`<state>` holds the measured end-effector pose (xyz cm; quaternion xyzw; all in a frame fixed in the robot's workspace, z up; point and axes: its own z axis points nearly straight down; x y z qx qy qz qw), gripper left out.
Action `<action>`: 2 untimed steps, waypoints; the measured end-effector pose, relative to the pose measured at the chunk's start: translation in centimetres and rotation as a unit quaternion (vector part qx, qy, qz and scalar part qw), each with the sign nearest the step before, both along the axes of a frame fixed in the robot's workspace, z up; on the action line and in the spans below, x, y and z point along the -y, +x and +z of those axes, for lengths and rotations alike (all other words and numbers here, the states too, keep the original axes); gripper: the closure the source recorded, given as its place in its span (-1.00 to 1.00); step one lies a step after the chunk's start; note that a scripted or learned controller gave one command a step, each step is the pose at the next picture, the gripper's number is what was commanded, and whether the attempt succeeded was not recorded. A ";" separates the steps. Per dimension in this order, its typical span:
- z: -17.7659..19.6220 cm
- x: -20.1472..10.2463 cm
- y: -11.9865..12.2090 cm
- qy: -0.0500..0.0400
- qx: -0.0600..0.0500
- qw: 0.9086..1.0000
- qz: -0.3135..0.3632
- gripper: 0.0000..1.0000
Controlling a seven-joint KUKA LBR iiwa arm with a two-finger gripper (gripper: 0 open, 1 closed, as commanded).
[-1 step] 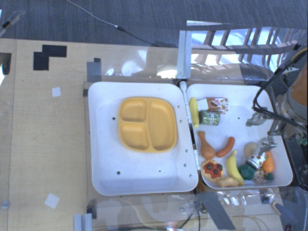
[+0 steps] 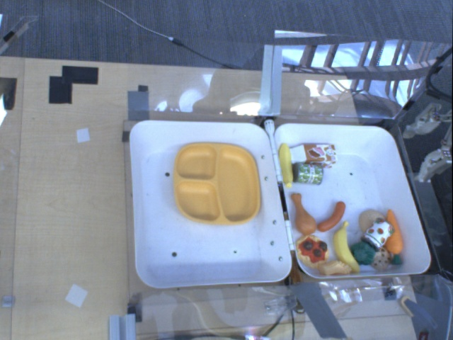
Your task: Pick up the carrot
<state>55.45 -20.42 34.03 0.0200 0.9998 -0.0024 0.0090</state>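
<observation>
Carrot [image 2: 393, 233] sits in the right bin's [image 2: 354, 134] near-right corner, wedged against the wall and a pile of toys [image 2: 374, 245]. Risk: grab slips or snags a neighbour. End effector state: can't tell, arm barely visible at the tabletop's right edge. Carrot's lower end hidden.

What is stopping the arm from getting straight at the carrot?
Nothing lies on top of the carrot, so it is open from above. It is hemmed in, though: it sits by the right bin's right wall, with a white and red toy pressed against its left side.
</observation>
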 end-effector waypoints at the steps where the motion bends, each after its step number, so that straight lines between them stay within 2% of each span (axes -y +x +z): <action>1: -9.7 0.2 -5.9 0.002 -0.008 1.000 0.019 -1.00; 2: -25.0 0.2 -6.2 0.001 0.001 0.998 -0.066 -1.00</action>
